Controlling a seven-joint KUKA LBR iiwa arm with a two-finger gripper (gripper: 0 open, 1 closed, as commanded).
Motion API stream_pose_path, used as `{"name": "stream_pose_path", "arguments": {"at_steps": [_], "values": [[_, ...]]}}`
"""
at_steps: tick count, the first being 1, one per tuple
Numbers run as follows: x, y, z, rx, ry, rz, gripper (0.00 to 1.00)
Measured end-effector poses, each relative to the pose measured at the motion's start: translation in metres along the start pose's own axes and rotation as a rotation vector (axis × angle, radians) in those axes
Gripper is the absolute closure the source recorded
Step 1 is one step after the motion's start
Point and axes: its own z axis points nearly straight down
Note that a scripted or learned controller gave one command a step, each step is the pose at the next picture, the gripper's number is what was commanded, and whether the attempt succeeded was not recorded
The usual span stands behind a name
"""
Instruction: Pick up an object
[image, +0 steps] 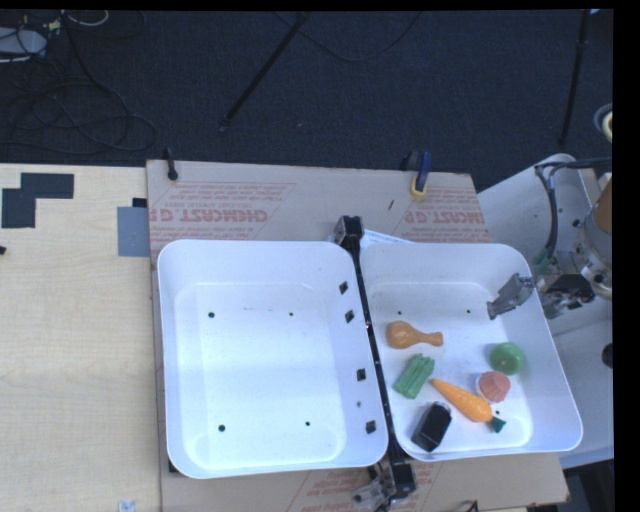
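The right bin holds several small objects. A tan drumstick-shaped piece lies near its middle, with a green ridged piece just below it. An orange carrot lies slantwise toward the front, a black block sits at the front left, and a pink round piece and a green round piece sit to the right. My gripper hangs over the right bin's far right part, above and apart from the green round piece, with nothing seen in it.
The left bin sits beside the right one, split from it by a black divider bar. Both rest on a cardboard sheet with clamps at the back edge. Cables run along the arm at the right.
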Motion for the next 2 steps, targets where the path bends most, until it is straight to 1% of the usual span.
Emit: {"name": "stream_pose_path", "arguments": {"at_steps": [1, 2], "values": [[0.035, 0.112, 0.126, -0.003, 0.000, -0.006, 0.00], [0.123, 0.076, 0.005, -0.010, 0.002, -0.008, 0.00]]}}
